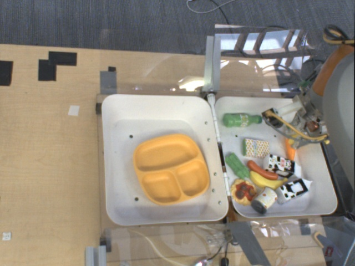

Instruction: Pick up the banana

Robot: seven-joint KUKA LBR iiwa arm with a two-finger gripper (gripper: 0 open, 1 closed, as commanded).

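The yellow banana lies near the front of the right bin, slanting from upper left to lower right. A red sausage rests along its upper edge, and a cow-patterned carton touches its right tip. My gripper hangs over the bin's back right part, well above and to the right of the banana, with nothing visibly held. The grey arm with its orange band comes in from the right edge.
The right bin also holds a green bottle, a small patterned box, a green pickle, a pizza slice, a grey can, a second cow carton and an orange carrot. An orange divided plate sits in the left bin.
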